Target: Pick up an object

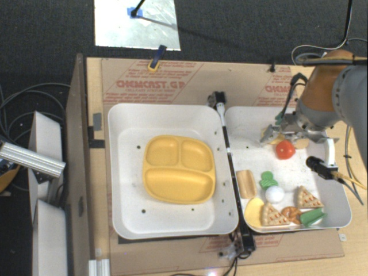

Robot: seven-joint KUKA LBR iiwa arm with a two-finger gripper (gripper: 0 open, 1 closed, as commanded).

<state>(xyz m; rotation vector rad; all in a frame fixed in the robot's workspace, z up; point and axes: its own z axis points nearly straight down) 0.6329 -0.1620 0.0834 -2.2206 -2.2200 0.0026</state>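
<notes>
A yellow plate [270,216] of toy food is noted at the right bin's [345,214] near edge. The gripper [280,135] is positioned directly above the red tomato [285,149], presumably for descent. Its closure cannot be determined.

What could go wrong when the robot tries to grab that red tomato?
The end effector sits at the top edge of the round red tomato, not centred over it, so the tomato may roll away across the right bin. The toy food lower down is crowded: the white ball touches the green piece, so a grab there might knock its neighbours.
</notes>
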